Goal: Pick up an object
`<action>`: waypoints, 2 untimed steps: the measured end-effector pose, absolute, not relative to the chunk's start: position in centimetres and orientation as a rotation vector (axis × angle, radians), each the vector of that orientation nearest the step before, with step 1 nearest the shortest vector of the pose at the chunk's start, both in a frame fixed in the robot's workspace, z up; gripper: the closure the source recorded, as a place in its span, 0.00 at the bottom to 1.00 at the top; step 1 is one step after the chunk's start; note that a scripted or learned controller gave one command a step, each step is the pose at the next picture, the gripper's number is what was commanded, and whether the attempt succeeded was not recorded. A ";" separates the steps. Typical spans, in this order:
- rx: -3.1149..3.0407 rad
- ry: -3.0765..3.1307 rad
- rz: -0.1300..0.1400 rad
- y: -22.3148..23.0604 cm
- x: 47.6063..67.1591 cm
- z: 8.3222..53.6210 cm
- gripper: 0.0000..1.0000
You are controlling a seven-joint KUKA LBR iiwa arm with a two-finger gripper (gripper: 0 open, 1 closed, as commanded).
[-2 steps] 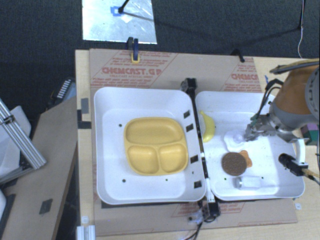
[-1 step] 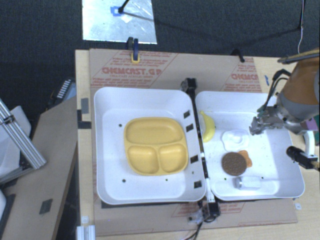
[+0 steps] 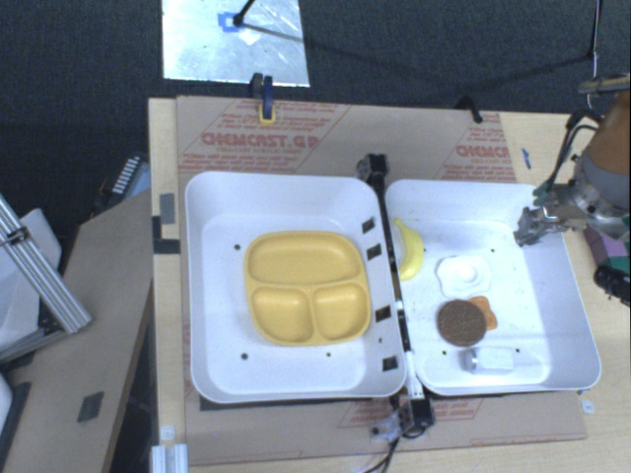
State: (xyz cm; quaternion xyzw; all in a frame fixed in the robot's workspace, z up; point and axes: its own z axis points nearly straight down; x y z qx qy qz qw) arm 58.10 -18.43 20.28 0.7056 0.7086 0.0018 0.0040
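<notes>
Two white bins (image 3: 286,190), smooth plastic with a soft sheen, and a divided yellow tray (image 3: 304,286) that looks matt plastic. Underneath lies printed brown cardboard (image 3: 325,131); behind, a shiny metal sheet (image 3: 235,30) on dark carpet (image 3: 79,57).

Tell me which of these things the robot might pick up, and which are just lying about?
Might be picked up, all in the right bin:
banana
fried egg
brown patty
orange piece
white block

Just there:
yellow tray in the left bin
foil sheet
cardboard
</notes>
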 end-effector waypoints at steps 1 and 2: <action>2.211 2.223 0.005 -18.5 57.9 24.7 1.00; 2.211 2.233 0.002 -12.5 57.4 23.6 1.00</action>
